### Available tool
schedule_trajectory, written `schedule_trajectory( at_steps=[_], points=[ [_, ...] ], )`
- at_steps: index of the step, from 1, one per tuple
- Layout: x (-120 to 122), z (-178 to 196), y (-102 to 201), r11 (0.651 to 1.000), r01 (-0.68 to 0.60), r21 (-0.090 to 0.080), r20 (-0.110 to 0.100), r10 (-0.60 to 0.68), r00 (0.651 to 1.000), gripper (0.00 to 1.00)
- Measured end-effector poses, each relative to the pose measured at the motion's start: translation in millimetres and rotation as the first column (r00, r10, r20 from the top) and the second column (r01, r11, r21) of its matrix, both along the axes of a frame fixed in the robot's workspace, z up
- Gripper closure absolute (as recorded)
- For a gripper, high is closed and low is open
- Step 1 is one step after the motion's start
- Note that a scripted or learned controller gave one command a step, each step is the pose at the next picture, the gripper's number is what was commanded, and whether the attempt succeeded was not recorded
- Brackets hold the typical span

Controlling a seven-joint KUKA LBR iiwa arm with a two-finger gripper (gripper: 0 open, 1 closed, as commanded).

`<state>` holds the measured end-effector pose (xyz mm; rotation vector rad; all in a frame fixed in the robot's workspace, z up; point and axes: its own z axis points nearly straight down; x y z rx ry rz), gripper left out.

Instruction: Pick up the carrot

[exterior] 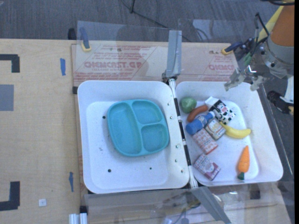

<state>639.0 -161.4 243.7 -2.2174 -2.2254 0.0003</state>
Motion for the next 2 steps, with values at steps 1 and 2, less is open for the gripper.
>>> schedule_trajectory(
  at_steps=[1, 2],
  points=[
    [-93.4, -22.0, -27.0, 0.991, -0.134, 0.000, 0.000, 0.134, 0.991, 0.00],
    [-126.1, -125.8, -62.9, 0.966, -0.258, 0.000, 0.000, 0.258, 0.966, 0.00]
  ],
)
